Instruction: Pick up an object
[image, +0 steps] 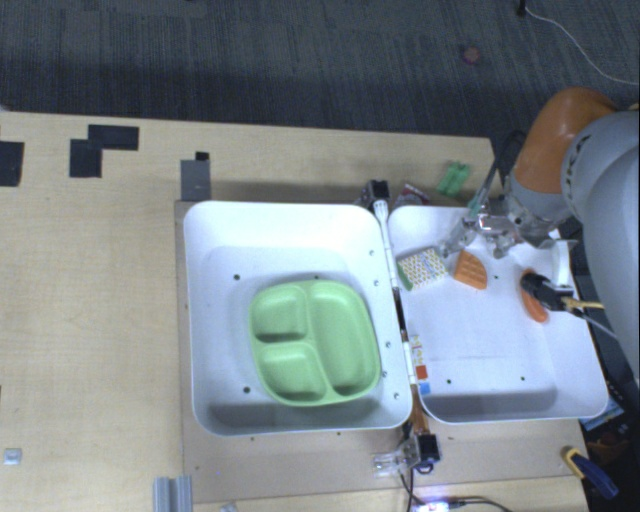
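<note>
The arm (605, 150) was a thick, rounded thing, its shell a pale, smooth grey. A broad orange band (550, 140) wrapped it above the wrist, dull and slightly shaded on one side. Below that sat a small metal gripper (480, 228), silvery and cluttered with little brackets, with thin dark cables running up behind it toward the orange part.

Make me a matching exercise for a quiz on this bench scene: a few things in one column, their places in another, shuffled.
Things:
1. green divided plate
2. orange wedge
3. checkered pad
4. green item

Places:
A. on the bench beyond the bins
B. middle of the left bin
C. right bin, by the dividing wall
D. right bin, beside the gripper

Pairs: 1-B, 2-D, 3-C, 4-A
</note>
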